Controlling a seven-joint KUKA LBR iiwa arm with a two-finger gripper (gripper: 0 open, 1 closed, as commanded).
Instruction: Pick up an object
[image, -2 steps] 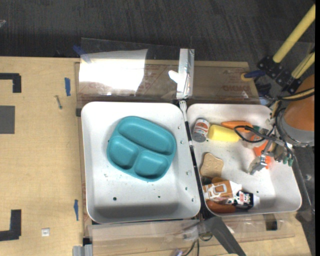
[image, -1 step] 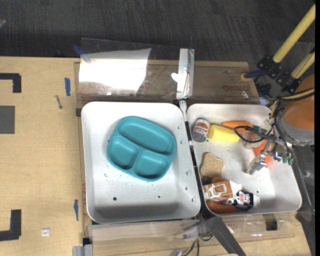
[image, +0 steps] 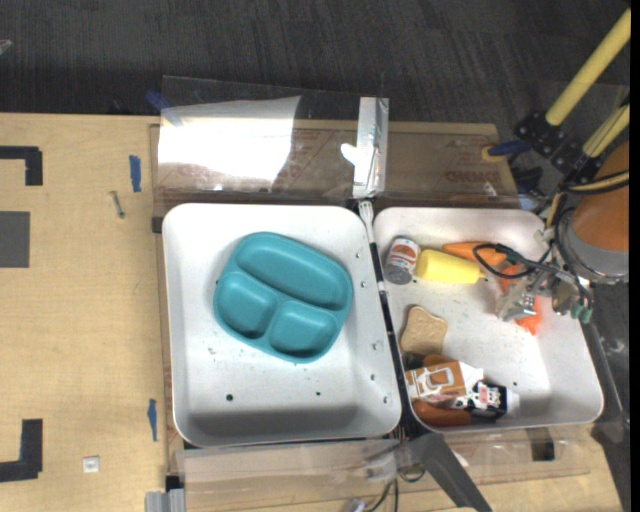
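Observation:
The right bin (image: 560, 375) holds several objects. A small can (image: 401, 260) lies at its far left, and a yellow block (image: 449, 266) rests beside it. An orange carrot (image: 480, 252) lies just behind the yellow block. A slice of bread (image: 424, 329) sits left of centre. A brown bottle with a white label (image: 447, 389) lies along the near wall. My gripper (image: 520, 298) hangs low over the right part of this bin, just right of the carrot's tip, amid black cables. A small orange piece (image: 529, 321) shows right under it.
The left bin (image: 200, 380) holds a teal divided plate (image: 283, 295). A clear plastic sheet (image: 230, 150) and a metal strip (image: 368, 150) lie behind the bins. The arm's orange band (image: 605, 222) stands at the right edge, with yellow poles (image: 590, 65) behind it.

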